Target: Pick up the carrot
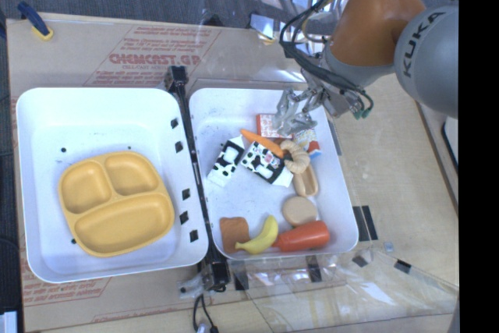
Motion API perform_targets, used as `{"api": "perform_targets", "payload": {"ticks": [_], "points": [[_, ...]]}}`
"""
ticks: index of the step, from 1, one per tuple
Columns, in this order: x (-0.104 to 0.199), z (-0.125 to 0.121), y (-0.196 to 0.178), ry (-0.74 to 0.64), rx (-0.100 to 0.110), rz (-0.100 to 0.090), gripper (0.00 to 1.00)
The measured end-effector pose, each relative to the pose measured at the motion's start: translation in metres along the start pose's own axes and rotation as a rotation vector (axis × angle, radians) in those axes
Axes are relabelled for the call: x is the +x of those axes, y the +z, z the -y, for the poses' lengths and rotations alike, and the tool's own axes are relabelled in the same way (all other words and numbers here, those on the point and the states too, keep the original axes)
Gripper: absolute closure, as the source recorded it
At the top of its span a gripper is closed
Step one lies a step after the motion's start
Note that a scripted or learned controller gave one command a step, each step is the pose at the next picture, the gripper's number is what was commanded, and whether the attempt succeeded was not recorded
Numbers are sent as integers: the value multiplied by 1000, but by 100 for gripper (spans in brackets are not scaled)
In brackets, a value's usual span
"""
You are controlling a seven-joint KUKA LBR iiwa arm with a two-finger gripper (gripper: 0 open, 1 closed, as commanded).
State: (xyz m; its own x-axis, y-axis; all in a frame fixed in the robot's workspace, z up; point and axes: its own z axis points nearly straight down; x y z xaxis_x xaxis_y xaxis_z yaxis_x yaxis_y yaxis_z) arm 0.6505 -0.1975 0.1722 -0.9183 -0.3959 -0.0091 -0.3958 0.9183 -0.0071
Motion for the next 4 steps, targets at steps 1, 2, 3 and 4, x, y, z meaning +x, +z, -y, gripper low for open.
{"api": "perform_targets", "payload": {"ticks": [1,2,3,4], "points": [[23,-29,-72,-53,0,-2,100],[85,-70,-88,-57,-6,-8,100],[82,-70,-97,-62,-6,-8,100],[136,-58,-97,42,-6,-11,100]]}}
